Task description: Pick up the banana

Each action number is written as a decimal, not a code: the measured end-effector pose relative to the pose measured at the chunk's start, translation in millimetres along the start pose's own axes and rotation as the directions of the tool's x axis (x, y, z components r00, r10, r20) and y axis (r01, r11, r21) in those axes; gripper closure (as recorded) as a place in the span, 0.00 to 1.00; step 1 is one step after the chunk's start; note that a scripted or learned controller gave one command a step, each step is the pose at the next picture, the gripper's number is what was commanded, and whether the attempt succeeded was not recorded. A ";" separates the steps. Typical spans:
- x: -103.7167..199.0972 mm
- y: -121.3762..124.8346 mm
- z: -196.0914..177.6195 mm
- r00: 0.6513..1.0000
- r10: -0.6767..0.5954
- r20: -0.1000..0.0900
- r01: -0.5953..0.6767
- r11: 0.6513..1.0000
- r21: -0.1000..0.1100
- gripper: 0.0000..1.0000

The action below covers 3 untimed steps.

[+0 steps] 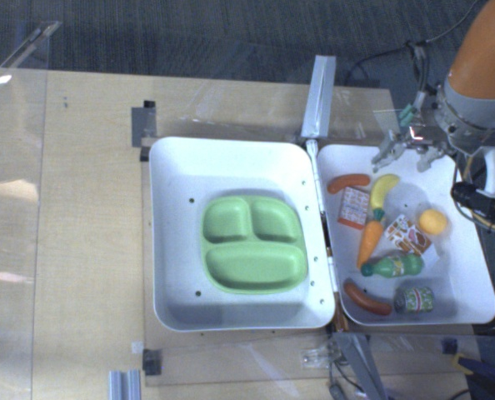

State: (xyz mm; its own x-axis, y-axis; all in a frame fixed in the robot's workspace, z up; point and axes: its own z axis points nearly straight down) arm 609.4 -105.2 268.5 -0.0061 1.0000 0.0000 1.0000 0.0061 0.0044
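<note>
Pale wood of the desk [72, 223] runs bare along its left side, then comes the left bin [168, 223] holding a green divided tray [253, 242]. In the right bin [472, 294], the banana [383, 190] lies untouched near the far wall, between a sausage [348, 182] and clear white floor, with a carrot [370, 242] just nearer. Nothing is lifted yet. Above the bin's far edge hangs the pincer [410, 144], fingers spread and holding nothing; open floor right of the banana looks like the easier way in.
</note>
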 end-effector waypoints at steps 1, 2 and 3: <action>-33.5 34.5 163.8 0.992 -0.130 0.005 0.130 0.991 -0.015 0.00; -33.8 34.8 150.8 0.991 -0.131 0.004 0.131 0.991 -0.012 1.00; 14.5 61.6 19.6 0.988 -0.154 0.002 0.154 0.988 -0.007 1.00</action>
State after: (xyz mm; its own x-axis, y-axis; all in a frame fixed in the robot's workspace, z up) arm 671.0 -90.3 249.2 -0.1600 0.9871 -0.0024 0.9870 0.1600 0.0111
